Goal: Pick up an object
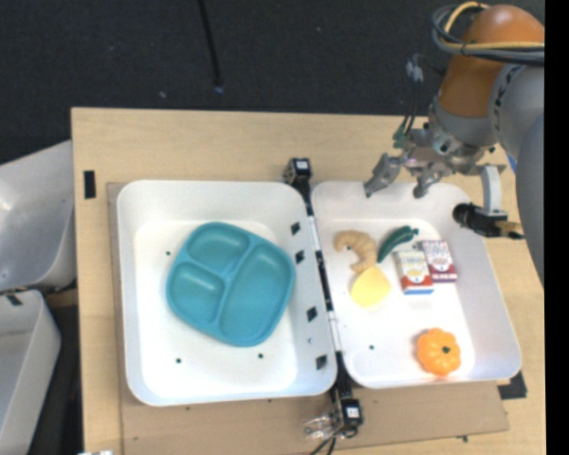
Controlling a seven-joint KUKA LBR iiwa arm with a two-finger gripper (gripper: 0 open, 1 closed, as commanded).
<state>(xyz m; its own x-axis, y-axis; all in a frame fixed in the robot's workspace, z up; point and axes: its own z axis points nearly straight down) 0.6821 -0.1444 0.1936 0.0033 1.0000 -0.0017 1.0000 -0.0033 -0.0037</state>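
The gripper [399, 184] hangs over the far edge of the right bin [488, 349], its jaws spread apart with nothing between them — one fingertip shows to the left, the other to the right.

The pickable things all lie in that bin, nearer the camera than the jaws. Closest is the green pepper [396, 242], a slim piece whose long axis runs on a slant from lower left to upper right; it sits just below the open jaws. Beside it to the left is a tan curled piece [357, 245], with a yellow lemon-like piece [369, 287] just under that. A small carton [426, 264] lies to the pepper's right, and an orange pumpkin [438, 351] sits well apart toward the near corner.

The left bin [133, 349] carries a blue divided plate [230, 283].

Judging from this layout, the pepper is the nearest target — the jaws would best close across its slant, not along it.
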